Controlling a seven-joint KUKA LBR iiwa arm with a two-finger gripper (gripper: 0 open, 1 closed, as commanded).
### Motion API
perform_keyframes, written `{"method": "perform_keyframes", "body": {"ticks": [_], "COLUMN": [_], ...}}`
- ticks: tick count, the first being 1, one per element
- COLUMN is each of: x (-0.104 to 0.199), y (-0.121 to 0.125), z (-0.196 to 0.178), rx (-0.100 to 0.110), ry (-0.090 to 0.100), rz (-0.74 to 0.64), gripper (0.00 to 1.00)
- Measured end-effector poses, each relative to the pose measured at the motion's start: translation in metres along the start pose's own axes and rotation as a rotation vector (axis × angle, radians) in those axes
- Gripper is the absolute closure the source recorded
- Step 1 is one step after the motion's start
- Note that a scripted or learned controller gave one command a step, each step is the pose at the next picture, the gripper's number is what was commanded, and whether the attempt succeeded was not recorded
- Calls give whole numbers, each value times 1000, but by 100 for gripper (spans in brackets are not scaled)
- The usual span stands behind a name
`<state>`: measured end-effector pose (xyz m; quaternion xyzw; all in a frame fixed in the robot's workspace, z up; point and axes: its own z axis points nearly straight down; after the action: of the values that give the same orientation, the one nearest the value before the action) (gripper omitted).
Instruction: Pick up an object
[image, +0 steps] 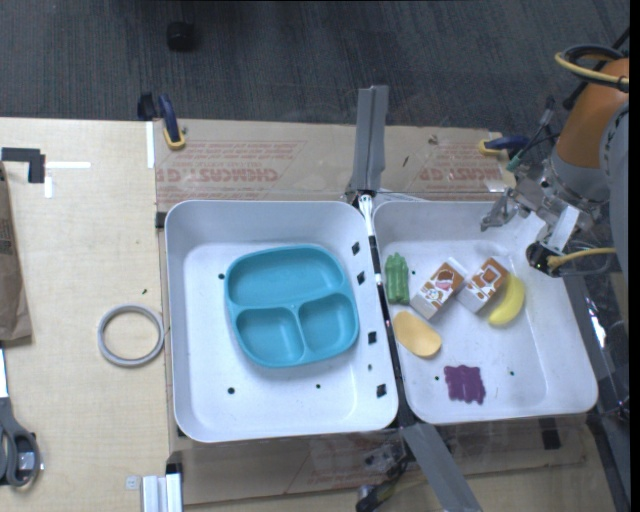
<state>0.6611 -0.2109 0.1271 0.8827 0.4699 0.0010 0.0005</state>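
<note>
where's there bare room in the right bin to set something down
Bare floor lies along the right bin's front edge, left and right of the purple piece, and in the far strip behind the boxes. The middle is crowded: green piece, boxes, banana.

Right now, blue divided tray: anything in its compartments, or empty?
Empty. The blue tray lies flat in the left bin; all three compartments show bare blue bottoms.

One fixed camera above the bench, looking down at a slant.

It stands at the near side and faces toward the far edge, high enough to take in both white bins, the left bin and the right bin, plus the bench at the left. The arm enters from the right.
</note>
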Motion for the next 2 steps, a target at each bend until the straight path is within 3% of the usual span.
{"method": "perform_keyframes", "body": {"ticks": [1,2], "x": [13,-25], "y": [-11,-48], "z": [-14,33], "rx": [3,4], "ry": [-3,6], "rz": [141,-124], "gripper": [0,0]}}
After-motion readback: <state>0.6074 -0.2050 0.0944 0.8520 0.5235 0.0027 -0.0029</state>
